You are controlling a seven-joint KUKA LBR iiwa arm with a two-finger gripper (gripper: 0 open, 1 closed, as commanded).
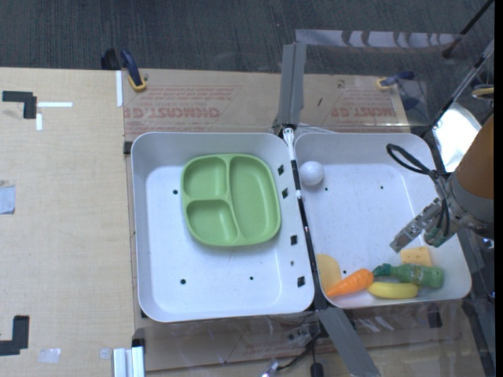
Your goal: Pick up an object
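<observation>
Where bins (157, 289) sit, plywood bench (63, 234) meets carpet (196, 14).

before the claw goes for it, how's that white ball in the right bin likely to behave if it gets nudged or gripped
The white ball looks round and smooth, so a nudge would probably send it rolling across the flat floor of the right bin. It sits close to the bin's left wall, which might stop it that way. Its curved surface could slip out of the claw unless gripped across the middle.
</observation>
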